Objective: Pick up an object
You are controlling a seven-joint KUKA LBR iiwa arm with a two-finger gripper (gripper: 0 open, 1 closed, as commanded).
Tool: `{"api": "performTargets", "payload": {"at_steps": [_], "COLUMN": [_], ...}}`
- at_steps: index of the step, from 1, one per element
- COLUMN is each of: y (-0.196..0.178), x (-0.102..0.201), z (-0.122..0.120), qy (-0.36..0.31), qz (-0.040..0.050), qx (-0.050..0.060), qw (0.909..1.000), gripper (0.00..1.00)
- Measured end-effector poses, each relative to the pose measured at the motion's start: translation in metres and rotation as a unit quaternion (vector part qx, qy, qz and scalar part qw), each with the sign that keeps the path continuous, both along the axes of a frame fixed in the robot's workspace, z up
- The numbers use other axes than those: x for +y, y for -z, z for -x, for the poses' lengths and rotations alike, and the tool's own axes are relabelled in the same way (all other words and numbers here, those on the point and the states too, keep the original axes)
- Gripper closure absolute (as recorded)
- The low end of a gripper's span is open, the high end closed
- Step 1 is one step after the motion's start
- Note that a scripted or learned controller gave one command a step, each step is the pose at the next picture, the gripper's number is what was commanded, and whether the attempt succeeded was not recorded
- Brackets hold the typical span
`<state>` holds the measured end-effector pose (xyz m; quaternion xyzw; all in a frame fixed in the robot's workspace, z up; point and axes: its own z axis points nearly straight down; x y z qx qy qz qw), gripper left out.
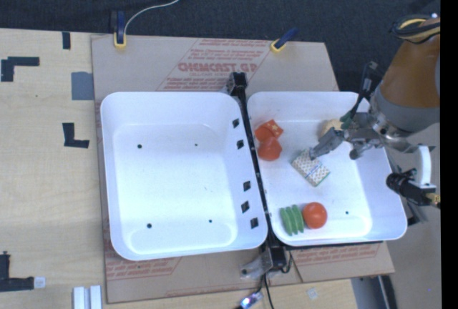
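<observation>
1. Two shallow white plastic bins sit side by side on the tabletop: the left bin and the right bin.
2. The right bin holds two orange-red lumps near the divider, one speckled pale block, one green ridged piece touching one red ball, and one cream object, partly hidden.
3. The grey arm with its orange band reaches in from the right, over the right bin.
4. The pincer hangs just above the speckled block; its dark fingers are spread apart, with nothing between them.
</observation>
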<state>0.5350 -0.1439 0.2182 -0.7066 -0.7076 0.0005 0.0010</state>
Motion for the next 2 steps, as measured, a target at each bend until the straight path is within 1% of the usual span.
{"api": "performTargets", "payload": {"at_steps": [1, 2], "y": [0.029, 0.006], "x": [0.019, -0.025], "z": [-0.082, -0.128], "qy": [-0.002, 0.000], "qz": [0.0004, 0.0018], "qx": [-0.002, -0.003], "qw": [1.0000, 1.0000], "gripper": [0.00, 0.00]}}
